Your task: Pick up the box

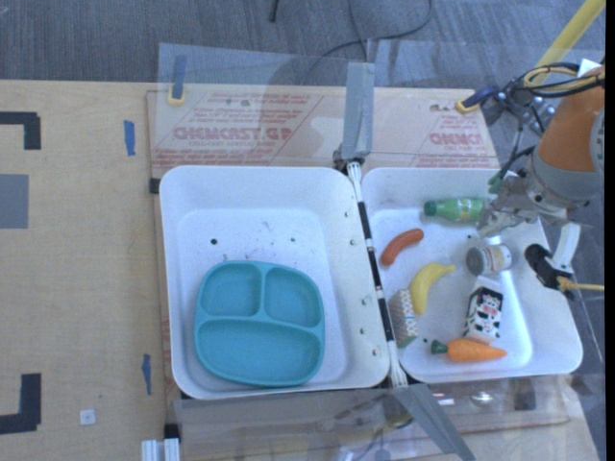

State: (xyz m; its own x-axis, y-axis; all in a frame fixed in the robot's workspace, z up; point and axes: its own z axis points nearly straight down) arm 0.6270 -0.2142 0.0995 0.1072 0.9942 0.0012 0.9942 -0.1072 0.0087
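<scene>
Box (485, 314) sits upright in right bin (553, 349), just above carrot (469, 351), right of banana (428, 283). Gripper (500, 221) hovers over can (488, 257) near bottle (454, 208), apart from box; finger state: cannot tell. Left bin (183, 257) holds teal plate (259, 323).

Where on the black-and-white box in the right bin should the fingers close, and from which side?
Judging by its pose, come from straight above the box and close across its narrow width. It lies roughly lengthwise, with bare floor on both long sides; the carrot crowds its near end.
</scene>
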